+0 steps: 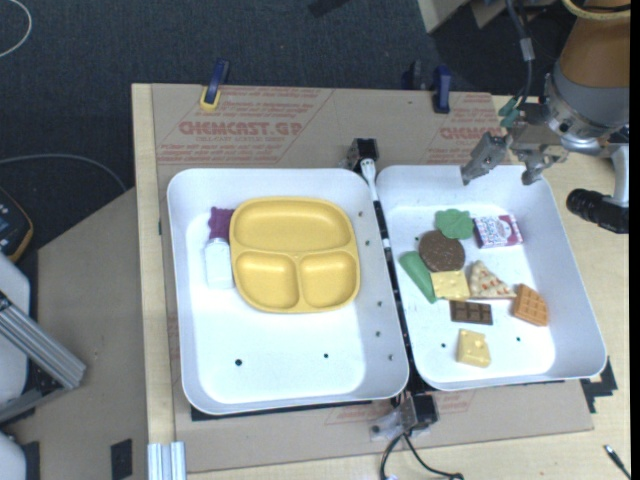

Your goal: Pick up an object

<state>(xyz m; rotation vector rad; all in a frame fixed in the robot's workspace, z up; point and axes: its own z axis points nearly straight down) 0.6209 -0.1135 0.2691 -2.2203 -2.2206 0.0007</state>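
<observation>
My gripper (507, 166) hangs open over the far edge of the right bin (570, 298), with nothing between its fingers. Below it in that bin lie several toy foods: a green leaf piece (455, 223), a purple-and-white packet (497, 230), a brown round cookie (441, 251), a green wedge (417, 274), a yellow cheese square (450, 285), a pizza slice (489, 282), an orange waffle (530, 306), a chocolate bar (471, 313) and a yellow cheese block (473, 349). The gripper stands apart from all of them.
The left bin (200, 348) holds a yellow three-part tray (294, 252), with a white bottle (217, 263) and a purple object (220, 222) at the tray's left. Blue clamps (213, 85) hold the cardboard bench top at the back.
</observation>
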